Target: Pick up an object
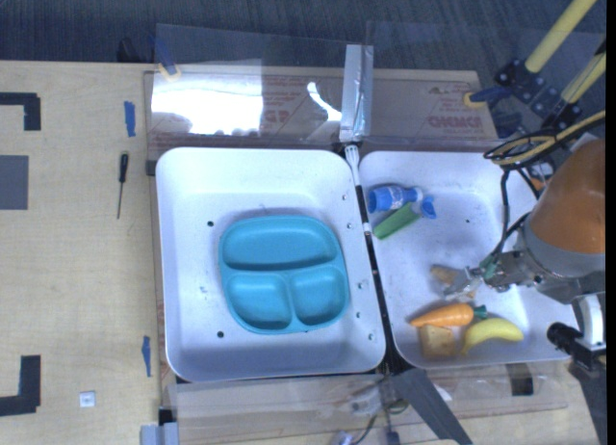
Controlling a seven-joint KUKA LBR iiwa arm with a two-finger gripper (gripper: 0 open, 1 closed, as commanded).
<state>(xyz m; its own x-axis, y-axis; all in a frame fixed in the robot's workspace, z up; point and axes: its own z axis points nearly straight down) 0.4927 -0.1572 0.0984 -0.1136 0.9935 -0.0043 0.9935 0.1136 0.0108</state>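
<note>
The claw point(478, 277) is sitting low in the right bin point(452, 217), at about 3 o'clock from the bin's centre, with the arm point(568, 231) reaching in from the right edge. Whether the claw is open, closed or gripping cannot be told, because its tip is small, cluttered and blending with a pale scrap beneath it. The likely targets are lying at 5 to 6 o'clock in that bin: a carrot point(443, 316), a banana point(493, 331) and a tan block point(438, 339), all touching or nearly touching. This crowding is posing the main risk: a descent here is likely to be catching two items at once, or nudging one aside so nothing is seated. The banana and the carrot are rounded and are likely to be slipping from a two-sided pinch. A blue bottle point(393, 198) and a green stick point(397, 223) are lying together at 11 o'clock, well apart from the claw. The left bin point(183, 241) is carrying a blue tray point(282, 273). The arm's orange band is covering the right bin's 3 o'clock rim, and the pale scrap beside the claw is too indistinct to be identified.
</note>
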